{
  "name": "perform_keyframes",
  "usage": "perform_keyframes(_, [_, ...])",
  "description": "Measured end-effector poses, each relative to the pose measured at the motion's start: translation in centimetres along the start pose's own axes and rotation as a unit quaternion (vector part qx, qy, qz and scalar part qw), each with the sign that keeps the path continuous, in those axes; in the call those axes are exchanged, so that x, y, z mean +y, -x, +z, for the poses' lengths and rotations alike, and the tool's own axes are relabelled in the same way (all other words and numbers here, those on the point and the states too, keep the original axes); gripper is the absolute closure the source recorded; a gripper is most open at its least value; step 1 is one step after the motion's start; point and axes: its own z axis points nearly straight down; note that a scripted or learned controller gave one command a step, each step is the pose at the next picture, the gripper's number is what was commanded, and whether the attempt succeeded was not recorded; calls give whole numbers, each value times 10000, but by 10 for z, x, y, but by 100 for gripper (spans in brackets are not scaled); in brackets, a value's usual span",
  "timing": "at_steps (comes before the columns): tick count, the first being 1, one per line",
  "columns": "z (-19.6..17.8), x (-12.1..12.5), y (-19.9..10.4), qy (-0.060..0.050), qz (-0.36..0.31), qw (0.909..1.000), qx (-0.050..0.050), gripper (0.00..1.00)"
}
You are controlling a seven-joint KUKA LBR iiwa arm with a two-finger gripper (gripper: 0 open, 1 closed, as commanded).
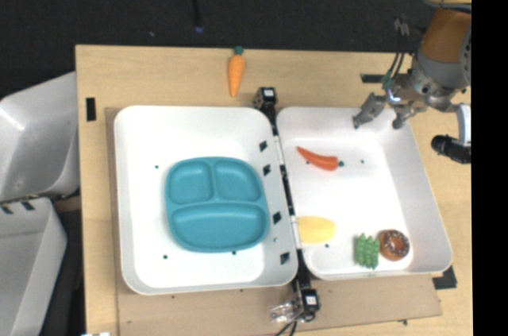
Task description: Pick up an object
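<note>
bench: light wood bench [95, 247] across the middle and lower frame, dark floor above it
left bin: white bin [143, 263], centre-left of frame, holds one thing
tray: teal sectioned tray [216, 203] lying flat mid-bin, three compartments, nothing in them
right bin: white bin [421, 199], centre-right of frame, touching the left bin along the black clips
red pepper: red chili-shaped toy [318, 159], upper middle of right bin, lying roughly level, green stem end to the right
yellow item: pale yellow rounded piece [316, 229], lower left of right bin, just beside the dividing edge
green item: small bumpy green piece [367, 250], lower right of right bin
donut: brown ring-shaped piece [393, 245], just beside the green item, on its right; the two look to be touching
carrot: orange carrot toy [236, 71] on bare bench above the left bin, outside both bins, green tip up
arm: grey with orange band, upper right of frame
gripper: gripper [383, 112] over the top edge of the right bin, two fingers spread wide, nothing between them
gripper vs objects: well apart from the red pepper, which lies below and to its left
</note>
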Motion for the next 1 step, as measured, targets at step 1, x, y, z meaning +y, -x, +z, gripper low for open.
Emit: perform_keyframes(1, [41,1,-1,14,-15,10000,-5,0])
